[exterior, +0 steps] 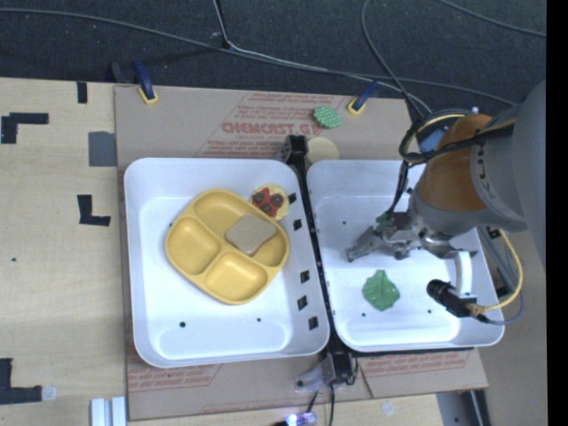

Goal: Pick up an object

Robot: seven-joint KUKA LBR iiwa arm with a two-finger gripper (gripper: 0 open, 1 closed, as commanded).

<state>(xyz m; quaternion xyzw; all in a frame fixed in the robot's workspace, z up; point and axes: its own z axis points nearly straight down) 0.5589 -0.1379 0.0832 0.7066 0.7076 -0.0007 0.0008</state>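
In the right bin point(355, 327), a green leafy piece point(382, 290) lies on the floor near the front. My gripper point(355, 251) hangs above that bin's middle, pointing toward the left wall. It is a little up and left of the green piece and apart from it. I see nothing in its grasp. In the left bin point(151, 327), a yellow divided plate point(200, 242) carries a flat brown square piece point(249, 233). A small red and dark berry cluster point(270, 201) sits at the plate's far right corner.
A black divider point(311, 264) runs between the two bins. Behind the bins, a small green textured object point(327, 116) and a pale round disc point(323, 148) lie on the cardboard. Cables loop over the arm's wrist point(453, 185) at the right bin's far right.
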